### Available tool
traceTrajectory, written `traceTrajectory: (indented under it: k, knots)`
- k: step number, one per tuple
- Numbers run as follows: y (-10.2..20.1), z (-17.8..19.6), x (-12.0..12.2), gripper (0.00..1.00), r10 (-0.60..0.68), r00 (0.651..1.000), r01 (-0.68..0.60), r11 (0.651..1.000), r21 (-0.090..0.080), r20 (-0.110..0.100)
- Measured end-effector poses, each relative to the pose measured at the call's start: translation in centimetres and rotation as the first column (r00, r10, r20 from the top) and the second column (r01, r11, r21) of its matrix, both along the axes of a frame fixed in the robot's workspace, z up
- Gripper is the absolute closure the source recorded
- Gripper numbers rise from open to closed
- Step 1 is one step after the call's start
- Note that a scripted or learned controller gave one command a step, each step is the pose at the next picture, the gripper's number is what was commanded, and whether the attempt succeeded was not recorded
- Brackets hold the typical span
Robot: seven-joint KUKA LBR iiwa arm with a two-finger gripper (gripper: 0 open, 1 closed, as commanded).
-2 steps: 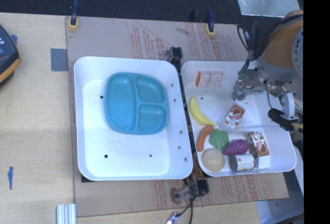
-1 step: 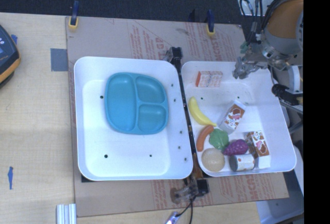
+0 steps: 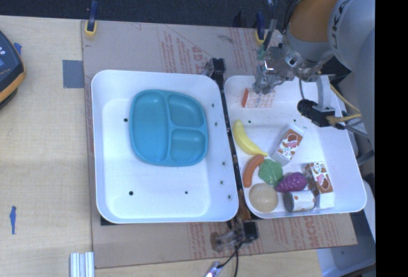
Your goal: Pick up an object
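My gripper (image 3: 264, 83) hangs over the far left corner of the right bin (image 3: 349, 161), directly above a small orange-and-white packet (image 3: 257, 99) and touching or nearly touching it. Down the bin lie a yellow banana (image 3: 245, 138), an orange carrot (image 3: 252, 170), a green vegetable (image 3: 270, 172), purple grapes (image 3: 293, 181), a pale round bun (image 3: 262, 197), a small can (image 3: 299, 201) and two printed cartons (image 3: 289, 143) (image 3: 319, 177). Whether the packet is held cannot be seen.
The left bin (image 3: 115, 167) holds a blue divided plate (image 3: 169, 127). The arm's orange-banded wrist (image 3: 322, 7) and its cables cover the far right corner of the right bin. A dark device (image 3: 7, 68) sits at the bench's left edge.
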State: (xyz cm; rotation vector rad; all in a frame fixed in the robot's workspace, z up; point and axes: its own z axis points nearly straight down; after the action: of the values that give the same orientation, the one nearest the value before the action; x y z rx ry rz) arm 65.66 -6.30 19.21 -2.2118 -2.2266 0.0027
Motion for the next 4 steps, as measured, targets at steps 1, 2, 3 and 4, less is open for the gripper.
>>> traceTrajectory:
  k: [1,2,3,4]
  knots:
    - [-4.8,-6.5,-4.5,1.0,-0.003,1.0,0.003,1.0,-0.003,-0.002]
    - [-4.7,-6.4,-4.5,0.0,-0.003,1.0,0.003,1.0,-0.003,0.0]
    - [-12.0,-10.1,-8.3,0.0,-0.003,1.0,0.003,1.0,-0.003,-0.001]
    - [-12.1,-9.0,-8.3,1.0,0.0,1.0,0.0,1.0,-0.004,-0.001]
